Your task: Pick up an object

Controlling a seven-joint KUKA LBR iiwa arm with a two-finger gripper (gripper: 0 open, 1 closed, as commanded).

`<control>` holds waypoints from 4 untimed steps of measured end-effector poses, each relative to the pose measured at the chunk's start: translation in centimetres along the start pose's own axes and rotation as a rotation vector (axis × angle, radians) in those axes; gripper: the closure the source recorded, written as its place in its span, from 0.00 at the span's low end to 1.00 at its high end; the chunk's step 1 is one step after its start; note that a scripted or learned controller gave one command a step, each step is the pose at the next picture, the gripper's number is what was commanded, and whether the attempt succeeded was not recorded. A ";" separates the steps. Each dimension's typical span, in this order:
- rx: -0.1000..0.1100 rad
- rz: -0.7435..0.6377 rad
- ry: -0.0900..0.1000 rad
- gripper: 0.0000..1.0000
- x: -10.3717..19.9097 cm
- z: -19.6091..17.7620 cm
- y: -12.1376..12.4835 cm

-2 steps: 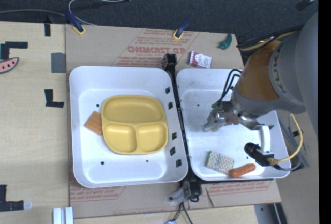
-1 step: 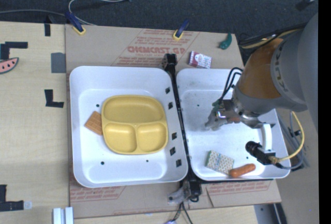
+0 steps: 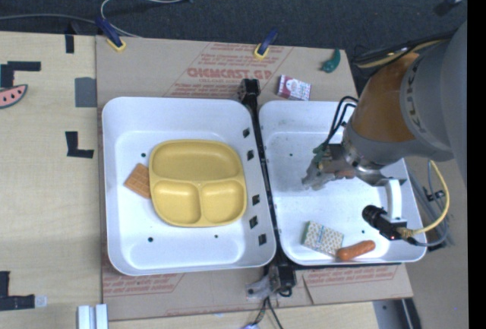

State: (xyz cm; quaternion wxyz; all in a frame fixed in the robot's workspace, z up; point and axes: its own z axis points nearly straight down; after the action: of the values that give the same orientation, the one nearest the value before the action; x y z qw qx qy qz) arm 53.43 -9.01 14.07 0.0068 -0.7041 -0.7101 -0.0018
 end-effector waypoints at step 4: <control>0.002 -0.006 0.007 1.00 0.5 -3.6 0.1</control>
State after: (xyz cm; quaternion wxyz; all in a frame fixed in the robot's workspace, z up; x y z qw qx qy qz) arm 53.56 -8.52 17.71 0.0101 -0.7020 -0.7121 -0.0035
